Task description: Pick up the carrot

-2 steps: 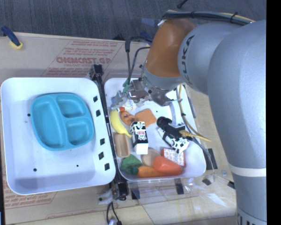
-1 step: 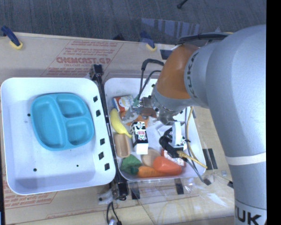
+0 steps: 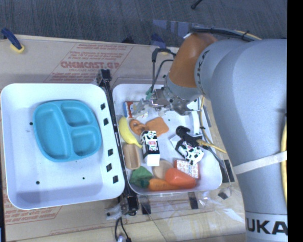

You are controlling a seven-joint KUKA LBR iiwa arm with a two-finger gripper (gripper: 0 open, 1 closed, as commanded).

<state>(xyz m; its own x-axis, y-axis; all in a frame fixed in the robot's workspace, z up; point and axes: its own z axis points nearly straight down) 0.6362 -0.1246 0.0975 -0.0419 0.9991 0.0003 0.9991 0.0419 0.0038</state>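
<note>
Two shallow white plastic bins sit side by side on a brown cardboard-covered bench [image 3: 65, 59]; the left white bin [image 3: 10, 135] holds a light-blue three-compartment plastic tray [image 3: 66, 130], while the right white bin [image 3: 214, 178] is crowded with toy food. The orange plastic carrot with a green leafy top [image 3: 154, 181] lies along the lower edge of the right bin, its green end towards the left and its orange body pointing right, touching a red rounded toy [image 3: 181, 177] just to its right. Above it lie a tan bread-like piece [image 3: 132, 156], a yellow plastic banana [image 3: 126, 131] and a white milk carton with black cow patches [image 3: 151, 147]; a second cow-patterned item [image 3: 192, 154] lies near the right wall. The large grey arm with an orange band [image 3: 242, 110] enters from the right of the frame, and its two-finger gripper [image 3: 161, 101] hangs over the upper part of the right bin, well apart from the carrot; whether the gripper is released or clenched cannot be told from this view
</note>
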